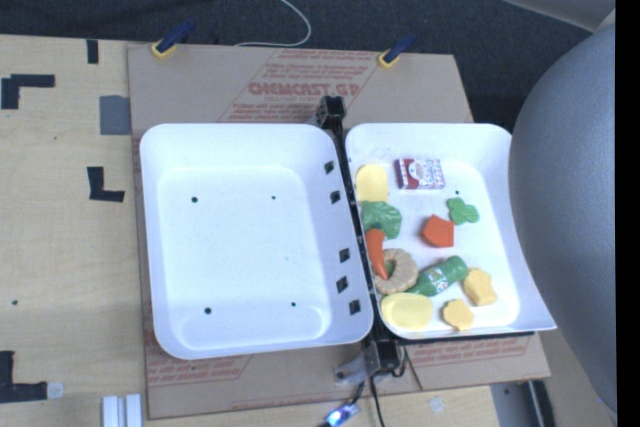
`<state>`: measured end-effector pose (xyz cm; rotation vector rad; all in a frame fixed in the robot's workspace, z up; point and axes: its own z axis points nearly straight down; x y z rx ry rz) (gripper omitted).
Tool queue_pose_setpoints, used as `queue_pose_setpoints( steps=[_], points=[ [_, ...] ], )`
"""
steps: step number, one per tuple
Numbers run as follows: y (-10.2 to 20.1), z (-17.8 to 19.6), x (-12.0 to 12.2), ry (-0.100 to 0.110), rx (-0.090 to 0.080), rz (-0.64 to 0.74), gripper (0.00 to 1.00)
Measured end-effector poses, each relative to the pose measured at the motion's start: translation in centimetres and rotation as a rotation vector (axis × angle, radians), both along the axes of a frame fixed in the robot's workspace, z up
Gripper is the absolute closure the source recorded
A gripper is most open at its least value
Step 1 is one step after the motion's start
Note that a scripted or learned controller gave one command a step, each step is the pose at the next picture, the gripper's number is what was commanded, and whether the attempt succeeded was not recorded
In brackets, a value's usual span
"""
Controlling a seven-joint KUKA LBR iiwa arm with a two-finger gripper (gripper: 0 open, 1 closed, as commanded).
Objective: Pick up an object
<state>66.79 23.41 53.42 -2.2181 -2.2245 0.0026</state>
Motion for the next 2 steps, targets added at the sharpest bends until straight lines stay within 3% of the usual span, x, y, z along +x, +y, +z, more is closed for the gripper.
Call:
queue_pose_setpoints(
  steps=[1,2],
  points=[
    [0.0,0.0,0.0,0.0,0.0,0.0,1.0],
    [-0.2,-18.0,-5.2,0.018,-0.006,-0.003,1.0]
  ],
)
